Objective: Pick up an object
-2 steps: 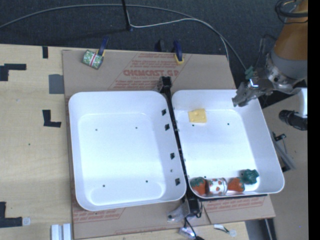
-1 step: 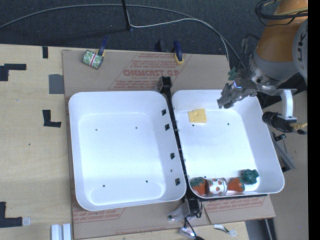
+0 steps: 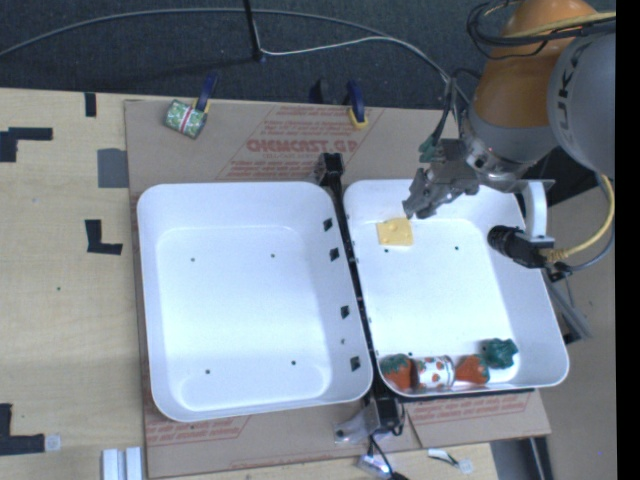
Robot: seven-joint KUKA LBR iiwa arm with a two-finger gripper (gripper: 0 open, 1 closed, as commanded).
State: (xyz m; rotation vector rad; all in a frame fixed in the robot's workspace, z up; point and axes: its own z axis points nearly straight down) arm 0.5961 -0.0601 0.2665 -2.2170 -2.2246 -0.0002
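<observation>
A yellow square block (image 3: 395,232) lies flat near the back of the right bin (image 3: 500,298). My gripper (image 3: 423,201) hangs just above and to the right of it, its dark fingertips close to the block's upper right corner; no object shows between them. Along the right bin's front wall sit an orange and green toy (image 3: 398,370), a white cylinder with red spots (image 3: 434,372), an orange piece (image 3: 471,371) and a teal lump (image 3: 498,350).
The left bin (image 3: 240,298) stands beside the right one, with black clips (image 3: 330,168) along the shared rim. A small green and white box (image 3: 185,118) lies on the cardboard at the back left. A cable loops behind the bins.
</observation>
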